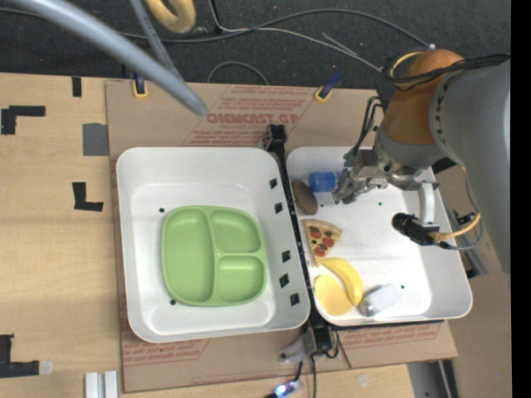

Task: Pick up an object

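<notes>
My gripper (347, 191) hangs low over the back left part of the right bin (440, 259), just right of a small blue block (322, 181). A brown rounded piece (304, 197) lies against the bin's left wall below the block. A pizza slice toy (321, 237) lies further forward, then a yellow banana (344, 279) on a yellow disc (330, 297), and a grey-white block (379, 298) at the front. Nothing shows between the gripper's tips.
The left bin (141, 181) holds a green divided plate (214, 254). The arm (431, 106) comes in from the right over the right bin's back edge. A black cable connector (415, 226) hangs beside the wrist. Cardboard lies under both bins.
</notes>
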### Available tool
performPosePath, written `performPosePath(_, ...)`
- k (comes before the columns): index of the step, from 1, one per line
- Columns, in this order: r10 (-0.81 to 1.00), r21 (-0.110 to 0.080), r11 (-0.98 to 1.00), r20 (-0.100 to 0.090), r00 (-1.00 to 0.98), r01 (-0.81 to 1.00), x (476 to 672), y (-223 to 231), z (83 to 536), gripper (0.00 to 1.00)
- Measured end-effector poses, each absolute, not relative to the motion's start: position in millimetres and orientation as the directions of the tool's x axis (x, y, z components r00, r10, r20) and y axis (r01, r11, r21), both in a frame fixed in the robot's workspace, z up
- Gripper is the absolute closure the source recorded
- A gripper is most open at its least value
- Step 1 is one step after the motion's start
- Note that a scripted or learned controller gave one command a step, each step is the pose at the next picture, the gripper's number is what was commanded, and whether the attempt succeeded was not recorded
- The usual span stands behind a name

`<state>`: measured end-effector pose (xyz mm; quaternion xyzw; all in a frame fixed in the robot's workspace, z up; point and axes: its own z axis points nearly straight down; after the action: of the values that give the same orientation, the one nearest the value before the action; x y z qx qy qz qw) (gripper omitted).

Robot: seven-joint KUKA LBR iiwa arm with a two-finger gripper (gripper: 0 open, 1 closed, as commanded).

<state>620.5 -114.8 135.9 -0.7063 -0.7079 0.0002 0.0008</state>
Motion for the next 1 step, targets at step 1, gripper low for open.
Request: performPosePath(1,1.000,-0.002,0.002,0.001,-0.002,1.000,621.5,-114.0,175.9,1.00)
